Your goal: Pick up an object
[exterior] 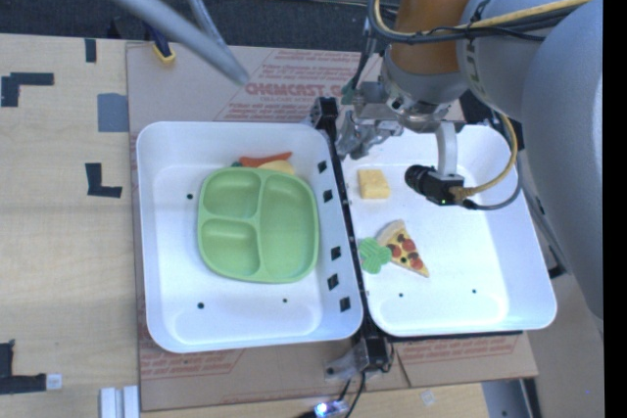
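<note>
My gripper point(361, 138) hangs over the far left corner of the right bin point(509, 308), just above and left of a yellow cheese block point(372, 183). I see nothing between its fingers. A pizza slice point(404, 250) lies in the middle of that bin, with a small green broccoli piece point(372, 255) touching its left side. The arm's orange band and grey wrist cover the bin's far side.
The left bin point(162, 308) holds a green divided plate point(259, 223). An orange carrot point(265, 159) and a pale yellow piece lie behind the plate's far rim. A black divider strip point(338, 240) runs between the two bins. Cardboard lies under both.
</note>
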`<state>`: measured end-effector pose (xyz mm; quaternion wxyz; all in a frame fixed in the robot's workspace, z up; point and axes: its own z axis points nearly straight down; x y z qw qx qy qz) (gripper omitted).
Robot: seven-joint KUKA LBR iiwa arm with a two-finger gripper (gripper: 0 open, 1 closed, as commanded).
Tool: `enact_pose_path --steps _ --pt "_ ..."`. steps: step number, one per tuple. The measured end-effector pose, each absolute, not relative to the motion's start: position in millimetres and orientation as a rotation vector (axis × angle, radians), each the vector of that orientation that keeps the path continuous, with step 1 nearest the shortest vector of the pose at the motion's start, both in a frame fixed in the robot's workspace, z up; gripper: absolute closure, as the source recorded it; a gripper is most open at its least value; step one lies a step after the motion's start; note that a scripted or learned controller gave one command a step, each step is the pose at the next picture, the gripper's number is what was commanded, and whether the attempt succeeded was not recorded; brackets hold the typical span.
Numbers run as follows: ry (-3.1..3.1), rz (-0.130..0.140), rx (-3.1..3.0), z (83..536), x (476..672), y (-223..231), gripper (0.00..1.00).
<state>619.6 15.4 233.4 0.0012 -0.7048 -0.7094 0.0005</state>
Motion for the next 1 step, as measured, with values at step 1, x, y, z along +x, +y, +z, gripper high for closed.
enact_pose_path --steps 1 --pt "-2.225 0.004 -2.214 220.2 600.6 60.3 1.00"
